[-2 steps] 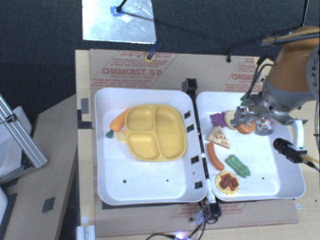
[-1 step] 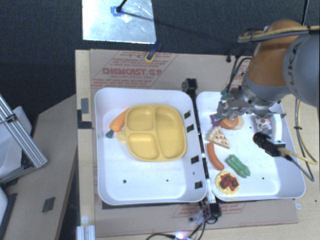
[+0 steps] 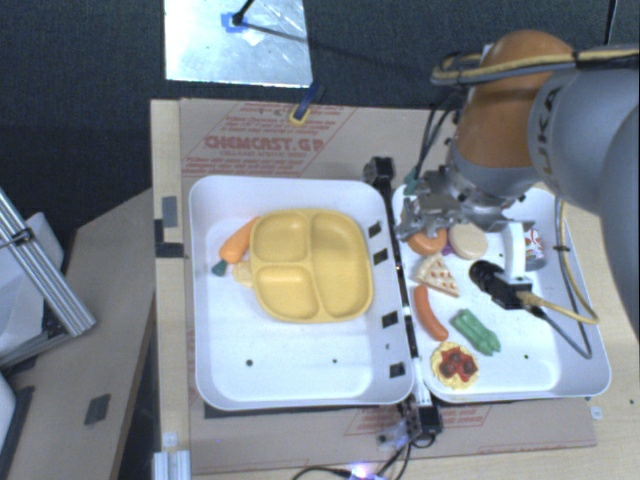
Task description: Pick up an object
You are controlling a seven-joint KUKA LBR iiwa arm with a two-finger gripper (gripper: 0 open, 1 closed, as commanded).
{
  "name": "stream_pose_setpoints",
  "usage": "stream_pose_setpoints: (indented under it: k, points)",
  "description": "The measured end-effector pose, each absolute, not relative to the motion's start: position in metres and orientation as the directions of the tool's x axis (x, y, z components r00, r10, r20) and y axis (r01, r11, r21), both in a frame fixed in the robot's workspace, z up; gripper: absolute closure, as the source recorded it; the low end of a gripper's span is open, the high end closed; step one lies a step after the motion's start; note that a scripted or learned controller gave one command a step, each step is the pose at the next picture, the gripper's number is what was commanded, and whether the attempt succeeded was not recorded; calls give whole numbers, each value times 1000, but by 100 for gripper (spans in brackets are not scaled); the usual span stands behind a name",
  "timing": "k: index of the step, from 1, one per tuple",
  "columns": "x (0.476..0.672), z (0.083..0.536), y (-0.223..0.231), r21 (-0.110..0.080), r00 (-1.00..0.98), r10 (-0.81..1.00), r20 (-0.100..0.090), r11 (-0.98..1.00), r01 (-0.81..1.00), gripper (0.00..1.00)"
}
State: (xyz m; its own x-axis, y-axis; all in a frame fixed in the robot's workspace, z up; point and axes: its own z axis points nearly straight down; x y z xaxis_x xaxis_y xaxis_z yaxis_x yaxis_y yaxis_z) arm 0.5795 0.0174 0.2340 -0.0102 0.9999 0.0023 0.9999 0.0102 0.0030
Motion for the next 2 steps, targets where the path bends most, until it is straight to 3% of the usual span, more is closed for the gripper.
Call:
stream_pose_setpoints:
  k: [2]
  points:
    - [601,216,114,0,-8,1000,1,8,1000,100]
